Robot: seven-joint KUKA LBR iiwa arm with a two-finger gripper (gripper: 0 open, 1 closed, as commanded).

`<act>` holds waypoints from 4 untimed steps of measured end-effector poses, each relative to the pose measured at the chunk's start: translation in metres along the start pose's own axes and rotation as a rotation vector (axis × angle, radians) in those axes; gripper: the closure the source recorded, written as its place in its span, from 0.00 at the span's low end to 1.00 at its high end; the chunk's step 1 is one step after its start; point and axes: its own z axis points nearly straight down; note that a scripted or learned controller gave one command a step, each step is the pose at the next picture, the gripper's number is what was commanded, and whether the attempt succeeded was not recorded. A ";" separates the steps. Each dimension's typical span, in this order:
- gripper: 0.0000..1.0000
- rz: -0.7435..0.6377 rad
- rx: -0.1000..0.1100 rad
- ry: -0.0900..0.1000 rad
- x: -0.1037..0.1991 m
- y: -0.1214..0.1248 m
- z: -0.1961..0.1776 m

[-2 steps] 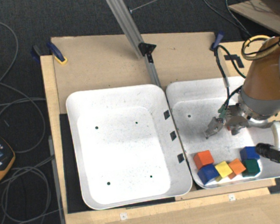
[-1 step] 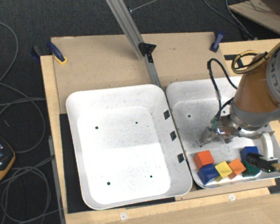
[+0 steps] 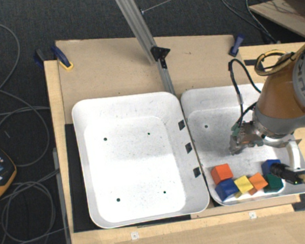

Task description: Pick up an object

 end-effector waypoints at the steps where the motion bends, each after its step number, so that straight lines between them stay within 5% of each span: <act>1: 1.00 -0.002 -0.006 -0.003 0.002 0.012 -0.054; 3: 1.00 -0.002 -0.007 -0.003 0.003 0.011 -0.170; 4: 1.00 -0.006 0.002 0.001 0.049 0.021 -0.158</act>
